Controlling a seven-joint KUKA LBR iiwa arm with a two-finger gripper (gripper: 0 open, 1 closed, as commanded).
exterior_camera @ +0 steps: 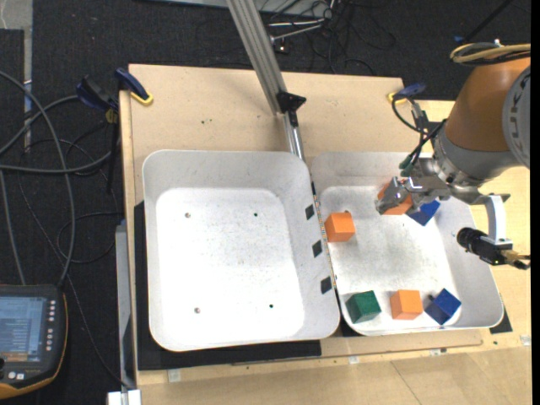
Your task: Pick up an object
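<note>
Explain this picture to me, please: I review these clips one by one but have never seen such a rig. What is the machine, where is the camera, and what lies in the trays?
The camera is fixed above a wooden bench and looks down at a slant. The grey and orange shape at the right is a robot arm reaching in. Its claw hangs over the far part of the right bin.

Two shallow white bins sit side by side. The left bin is the larger in this view. In the right bin lie an orange block near its left wall and, along its near edge, a green block, a second orange block and a blue block.

Right at the claw there are orange and blue shapes, but I cannot tell whether they are blocks or whether anything is held.
</note>
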